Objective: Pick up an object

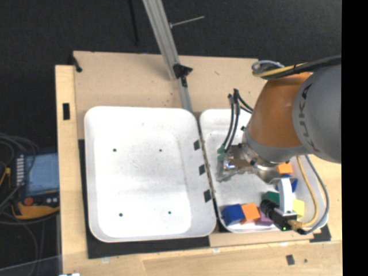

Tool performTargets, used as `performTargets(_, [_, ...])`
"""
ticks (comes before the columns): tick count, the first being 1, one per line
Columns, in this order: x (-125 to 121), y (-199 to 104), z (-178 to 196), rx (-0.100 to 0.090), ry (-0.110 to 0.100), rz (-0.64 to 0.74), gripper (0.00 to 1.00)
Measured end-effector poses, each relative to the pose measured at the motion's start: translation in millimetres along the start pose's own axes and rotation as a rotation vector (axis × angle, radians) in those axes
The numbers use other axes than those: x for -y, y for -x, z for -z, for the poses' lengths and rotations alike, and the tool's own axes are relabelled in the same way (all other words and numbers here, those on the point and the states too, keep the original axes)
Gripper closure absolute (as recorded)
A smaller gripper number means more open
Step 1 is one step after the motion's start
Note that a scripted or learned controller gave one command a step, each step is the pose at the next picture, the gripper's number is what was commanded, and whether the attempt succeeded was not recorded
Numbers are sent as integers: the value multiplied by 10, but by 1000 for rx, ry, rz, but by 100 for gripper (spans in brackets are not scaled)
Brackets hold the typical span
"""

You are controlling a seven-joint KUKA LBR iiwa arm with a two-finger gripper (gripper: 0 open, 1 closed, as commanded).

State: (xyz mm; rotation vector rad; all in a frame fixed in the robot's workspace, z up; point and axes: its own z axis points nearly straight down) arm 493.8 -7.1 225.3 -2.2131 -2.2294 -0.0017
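We see the arm reaching in from the right of the frame, its gripper (226, 167) low in the right bin (214, 122), close to that bin's left wall at mid-height of the picture. The wrist hides the fingers, so we cannot tell whether they are spread or closed, and nothing shows between them.

The loose pieces lie toward the lower right of the frame: a blue block (233, 214) touching an orange block (250, 211) along the bin's bottom edge, with a yellow block (298, 206) and a green piece (271, 197) further right. The blue block sits almost straight below the gripper, so we judge it the nearest candidate. The left bin (144, 171) lies beside.
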Motion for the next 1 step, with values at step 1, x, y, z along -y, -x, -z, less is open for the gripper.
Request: performTargets(1, [-119,-539,28,-1,0,1,100])
